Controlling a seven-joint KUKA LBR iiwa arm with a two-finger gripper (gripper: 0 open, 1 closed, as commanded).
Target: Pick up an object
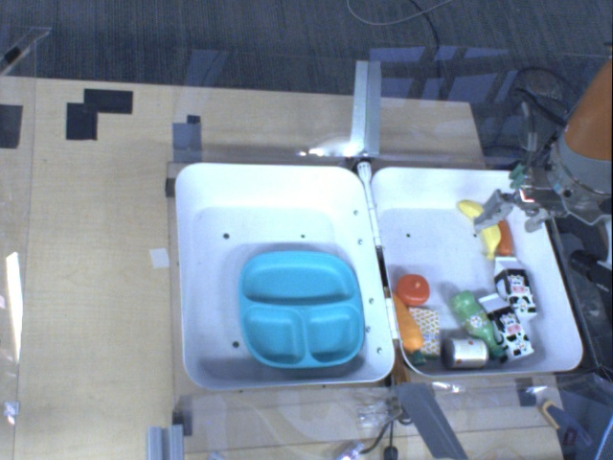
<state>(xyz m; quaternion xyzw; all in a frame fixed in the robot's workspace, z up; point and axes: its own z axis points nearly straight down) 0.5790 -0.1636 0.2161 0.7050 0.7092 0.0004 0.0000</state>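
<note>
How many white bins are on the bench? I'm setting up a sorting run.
2. The left bin holds a blue tray; the right bin beside it holds the small items, with the gripper over its far right part.

One fixed camera looks down aslant on both bins [287, 185].

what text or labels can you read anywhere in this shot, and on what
None can be read.
Black-and-white cartons: cow-like patches; any print too small to read.
Can: label too blurred to read.
Blue tray: plain.
Black shapes on the bench: solid blocks, not letters.
</note>
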